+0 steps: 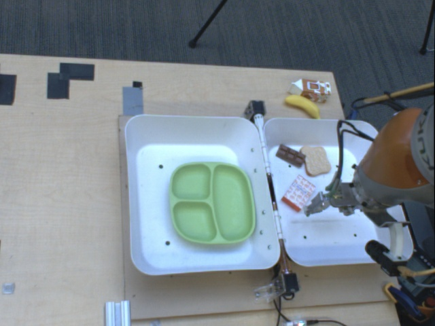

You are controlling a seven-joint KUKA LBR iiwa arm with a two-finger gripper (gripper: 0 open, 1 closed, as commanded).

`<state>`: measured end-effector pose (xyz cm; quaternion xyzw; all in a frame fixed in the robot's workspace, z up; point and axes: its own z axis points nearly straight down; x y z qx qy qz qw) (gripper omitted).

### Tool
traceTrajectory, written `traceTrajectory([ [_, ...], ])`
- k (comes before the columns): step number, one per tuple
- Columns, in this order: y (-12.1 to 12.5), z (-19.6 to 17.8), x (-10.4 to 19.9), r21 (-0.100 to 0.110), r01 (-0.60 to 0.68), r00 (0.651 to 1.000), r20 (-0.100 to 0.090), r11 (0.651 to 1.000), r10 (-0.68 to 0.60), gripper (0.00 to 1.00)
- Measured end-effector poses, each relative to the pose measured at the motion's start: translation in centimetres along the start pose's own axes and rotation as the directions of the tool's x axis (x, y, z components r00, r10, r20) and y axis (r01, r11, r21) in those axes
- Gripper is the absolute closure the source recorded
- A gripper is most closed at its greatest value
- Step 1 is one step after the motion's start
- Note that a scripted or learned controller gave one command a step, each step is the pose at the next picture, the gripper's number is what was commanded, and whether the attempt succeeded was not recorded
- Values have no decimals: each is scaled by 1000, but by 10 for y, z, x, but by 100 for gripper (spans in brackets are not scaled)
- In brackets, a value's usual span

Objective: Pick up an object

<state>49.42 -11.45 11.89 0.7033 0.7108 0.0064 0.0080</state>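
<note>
No writing can be read on the red-and-white packet [298,193], which lies near the right bin's [326,246] left edge. The gripper [317,205] hangs just beside it, tips slightly parted, gripping nothing. A green 3-compartment plate [212,203] fills the left bin [146,202].

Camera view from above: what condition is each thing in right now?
Green three-compartment plastic plate: flat in left white bin.
Red-and-white packet: lying in right white bin, beside gripper.
Tan bread slice: lying flat.
Brown chocolate bar: lying flat.
Yellow banana: on the bench.
</note>
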Motion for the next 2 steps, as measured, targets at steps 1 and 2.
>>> traceTrajectory([
  [1,-6,32,31,13,-8,1000,0,1000,8,0],
  [2,-3,21,31,7,-5,1000,0,1000,5,100],
])
